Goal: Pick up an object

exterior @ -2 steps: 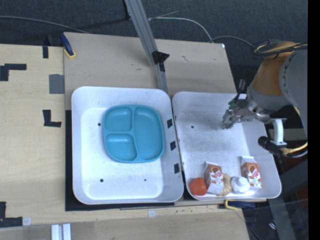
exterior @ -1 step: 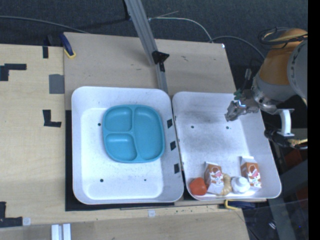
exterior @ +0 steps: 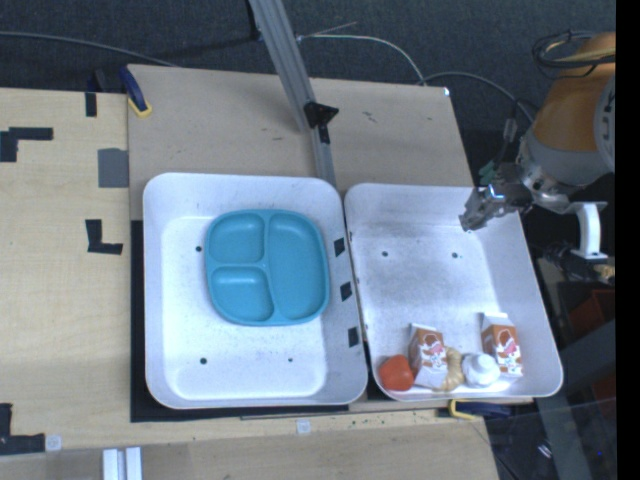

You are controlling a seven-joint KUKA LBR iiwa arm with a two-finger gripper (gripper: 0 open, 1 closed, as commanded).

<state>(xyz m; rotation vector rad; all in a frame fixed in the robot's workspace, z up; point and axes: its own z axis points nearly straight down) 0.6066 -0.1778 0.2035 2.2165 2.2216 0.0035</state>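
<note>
While the arm (exterior: 575, 118) reached in from the right, its tool (exterior: 481, 208) hung over the far right corner of the right bin (exterior: 420, 268), at or just inside that bin's far rim. Whether the tool's jaws were apart or together could not be told at that angle; nothing could be seen between them.

The objects available for picking lay well apart from the tool, gathered along the near edge of the right bin. From left to right they were: an orange-red ball (exterior: 397, 372) in the near left corner; a small carton (exterior: 428, 354) with a red and white print, just beside the ball; a small tan item (exterior: 455, 370), touching or nearly touching that carton, its nature unclear; a white rounded object (exterior: 482, 370); and a second printed carton (exterior: 502, 344) close to the right wall. The rest of that bin's floor was bare and speckled.

The left bin (exterior: 170, 298) stood side by side with the right one, their rims touching. It held a blue divided plate (exterior: 267, 267) with three compartments, lying flat toward the far half.

Both bins rested on the bench (exterior: 200, 118). A grey metal strut (exterior: 285, 43) crossed the bench at a slant beyond the bins.
</note>
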